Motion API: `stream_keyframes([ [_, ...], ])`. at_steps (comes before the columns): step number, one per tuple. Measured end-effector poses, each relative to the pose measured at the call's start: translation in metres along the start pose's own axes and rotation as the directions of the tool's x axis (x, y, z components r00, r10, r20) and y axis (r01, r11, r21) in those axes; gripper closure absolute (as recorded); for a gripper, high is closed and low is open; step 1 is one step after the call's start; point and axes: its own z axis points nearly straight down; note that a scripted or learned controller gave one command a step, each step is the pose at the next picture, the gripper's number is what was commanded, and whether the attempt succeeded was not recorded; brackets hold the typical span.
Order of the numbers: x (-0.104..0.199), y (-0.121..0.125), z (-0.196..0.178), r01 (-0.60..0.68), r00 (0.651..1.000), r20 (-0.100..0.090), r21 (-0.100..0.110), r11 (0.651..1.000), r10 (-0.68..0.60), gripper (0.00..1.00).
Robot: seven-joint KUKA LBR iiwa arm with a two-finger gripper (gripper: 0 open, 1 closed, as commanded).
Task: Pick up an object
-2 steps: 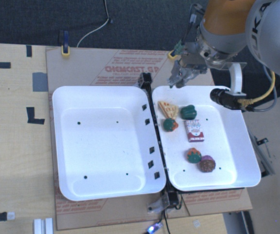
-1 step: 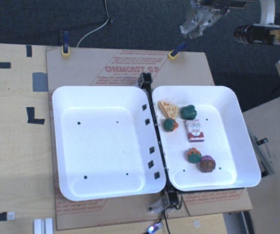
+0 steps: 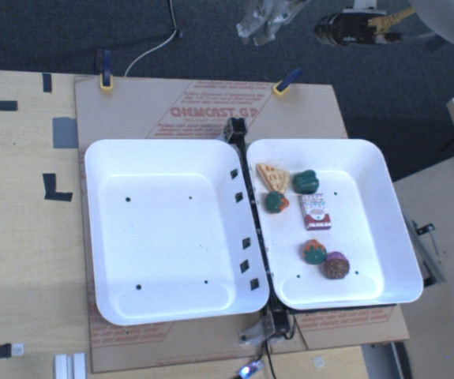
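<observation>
Camera view, from above at a slant.

Surface [image 3: 21,212]: pale wood, bearing a brown cardboard sheet [image 3: 211,109] under both bins; two clamps, one yellow [image 3: 105,81] and one blue-and-yellow [image 3: 286,81], sit at the sheet's far edge.

Left bin [image 3: 104,235]: shallow, white, rounded rim, its floor showing four small dark dots. Its right rim touches the right bin along a seam set with black clips.

Right bin [image 3: 369,172]: shallow, white, holding every loose item.
- Waffle-patterned wedge [image 3: 272,177], near the seam at the far left corner.
- Dark green pepper-like piece [image 3: 305,181], just beside the wedge.
- Small green-and-orange piece [image 3: 275,203], just below the wedge, close to the seam.
- Red-and-white packet [image 3: 316,212], lying flat near the bin's middle.
- Orange-and-green piece [image 3: 314,252], touching or nearly touching a brown-and-purple round piece [image 3: 336,265] at the near side.
Open floor lies along the bin's right half and its near left corner.

Pincer [image 3: 260,18]: at the top edge, above dark carpet beyond the cardboard, well apart from both bins. Blurred; whether it is spread or pressed together cannot be told. Nothing is visibly between its tips.
</observation>
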Motion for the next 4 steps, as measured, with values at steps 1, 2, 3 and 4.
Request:
stream_keyframes([
  [1,0.072,0.021,0.003,-0.002,1.0,0.002,0.002,1.0,0.002,1.0],
  [2,0.119,0.024,0.002,-0.004,1.0,0.002,0.003,1.0,0.004,1.0],
  [3,0.118,-0.079,0.048,-0.004,1.0,0.004,0.011,1.0,0.004,1.0],
  [4,0.117,-0.063,-0.001,-0.007,1.0,0.002,-0.002,1.0,0.007,1.0],
])
